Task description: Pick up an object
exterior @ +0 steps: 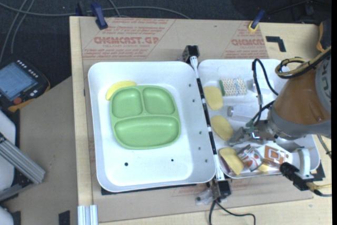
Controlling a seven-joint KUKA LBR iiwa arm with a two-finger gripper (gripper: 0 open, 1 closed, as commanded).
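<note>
In the right-hand bin [210, 68], low among the clutter, the jaws [243, 135] sit at the end of the grey arm [297, 108], which reaches in from the right. Whether they are open or closed I cannot tell; the metal parts blur into the items beneath them, and nothing is plainly seen between them.

Just to the left of the jaws lies a yellow oval piece [221, 126]; further up and left is a second yellow piece [212, 97], and below and left a third [231, 160]. Directly below the jaws rests a heap of printed packets [261, 156], touching or nearly touching them. Above them sit a clear item [241, 111] and a speckled block [233, 86]. Well off to the left, in the other bin [97, 113], is a green divided tray [145, 116] with a yellow object [120, 88] at its upper-left corner.

The likely trouble is crowding. Items lie so close together that a closing grasp may pinch an edge of a packet and let it slip on the lift, or nudge the nearby yellow piece aside instead of catching it. The thin, slick packets offer little to bite on.
</note>
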